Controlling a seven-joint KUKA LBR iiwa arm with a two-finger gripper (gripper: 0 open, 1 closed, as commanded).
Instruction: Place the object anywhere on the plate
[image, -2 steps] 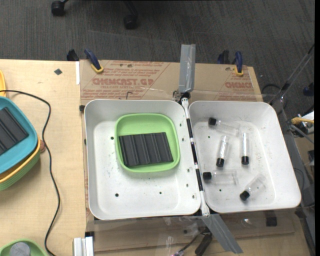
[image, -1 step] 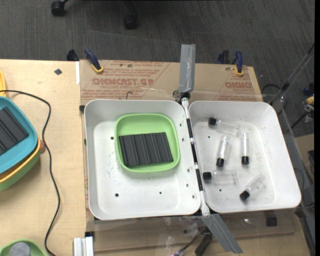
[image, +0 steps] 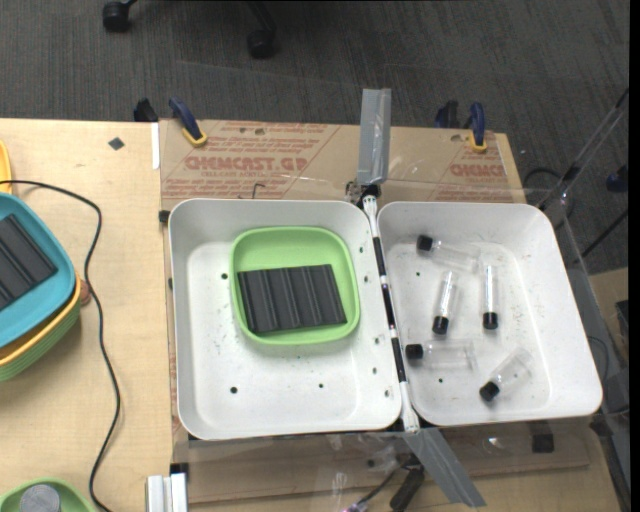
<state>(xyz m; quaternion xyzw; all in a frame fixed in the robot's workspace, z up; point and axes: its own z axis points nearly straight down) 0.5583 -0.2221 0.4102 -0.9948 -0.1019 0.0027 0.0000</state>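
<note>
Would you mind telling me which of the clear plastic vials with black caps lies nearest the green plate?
The clear plastic vial at the right bin's left wall, its black cap pointing toward the green plate; the others lie farther right.

The brown cardboard sheet (image: 330, 160) lying under the far edge of the two bins carries red print: "CHEMCAST" followed by letters like "GP" at its left (the last characters are unclear), and a partial repeat, cut off, at its right.

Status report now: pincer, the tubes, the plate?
Five capped tubes loose in right bin. Green plate in left bin, dark ribbed pad on it.
</note>
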